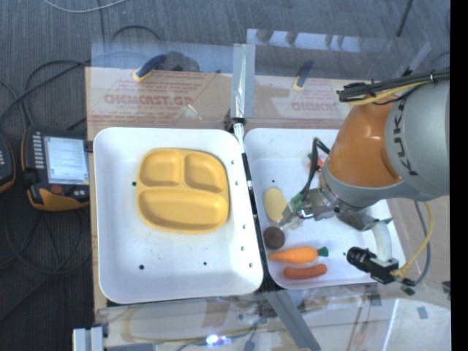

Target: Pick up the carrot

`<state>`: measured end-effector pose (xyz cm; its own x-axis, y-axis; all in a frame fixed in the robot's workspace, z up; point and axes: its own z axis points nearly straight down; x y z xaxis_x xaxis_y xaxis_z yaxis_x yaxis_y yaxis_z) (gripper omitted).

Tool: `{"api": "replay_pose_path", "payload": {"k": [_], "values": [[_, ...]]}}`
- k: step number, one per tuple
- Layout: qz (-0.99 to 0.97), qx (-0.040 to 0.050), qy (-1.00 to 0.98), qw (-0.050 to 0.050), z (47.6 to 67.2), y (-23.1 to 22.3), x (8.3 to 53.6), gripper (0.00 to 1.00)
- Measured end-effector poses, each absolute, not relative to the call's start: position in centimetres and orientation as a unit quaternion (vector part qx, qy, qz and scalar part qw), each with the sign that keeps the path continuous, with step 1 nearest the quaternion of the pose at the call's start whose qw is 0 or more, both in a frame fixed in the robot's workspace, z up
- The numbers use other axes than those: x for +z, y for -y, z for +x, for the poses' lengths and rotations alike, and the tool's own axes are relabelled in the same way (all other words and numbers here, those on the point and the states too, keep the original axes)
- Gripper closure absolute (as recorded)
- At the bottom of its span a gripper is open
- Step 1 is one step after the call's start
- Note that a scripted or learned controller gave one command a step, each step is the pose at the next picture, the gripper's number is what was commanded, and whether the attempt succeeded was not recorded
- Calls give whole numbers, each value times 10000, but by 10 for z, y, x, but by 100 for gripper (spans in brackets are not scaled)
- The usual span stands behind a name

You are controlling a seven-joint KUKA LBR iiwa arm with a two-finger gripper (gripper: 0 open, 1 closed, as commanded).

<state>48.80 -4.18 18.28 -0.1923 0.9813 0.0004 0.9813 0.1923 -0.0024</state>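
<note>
The orange carrot (294, 254) with a green top lies flat near the front of the right bin (281, 148). My gripper (296, 215) hangs just above and behind it, over the bin's middle, beside a pale yellow piece (273, 203). Nothing shows between the fingers, and the carrot rests on the bin floor apart from them.
A reddish sausage-like piece (305, 272) lies just in front of the carrot. A dark brown round piece (274, 237) sits to the carrot's upper left. The left bin (117, 269) holds a yellow sectioned tray (183, 189). A teach pendant (62, 167) lies left of the bench.
</note>
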Motion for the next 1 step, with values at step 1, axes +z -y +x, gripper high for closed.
{"api": "replay_pose_path", "payload": {"k": [1], "values": [[-6599,13,7514,14,483,-45,183,100]]}}
